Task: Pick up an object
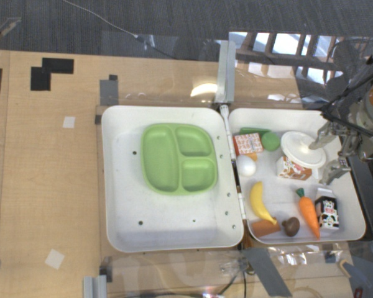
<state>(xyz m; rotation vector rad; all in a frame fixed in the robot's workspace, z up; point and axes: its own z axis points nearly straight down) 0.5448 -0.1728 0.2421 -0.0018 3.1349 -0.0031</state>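
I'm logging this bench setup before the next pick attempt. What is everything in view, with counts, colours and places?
shallow white plastic bins: two, white, side by side on the bench
green divided plastic tray: one, left bin
yellow toy banana: one, right bin
orange toy carrot: one, right bin
white egg: one, right bin
white printed cup: one, right bin
red-and-white small box: one, right bin
black-and-white small carton: one, right bin
claw: one, grey, over the right bin's right side
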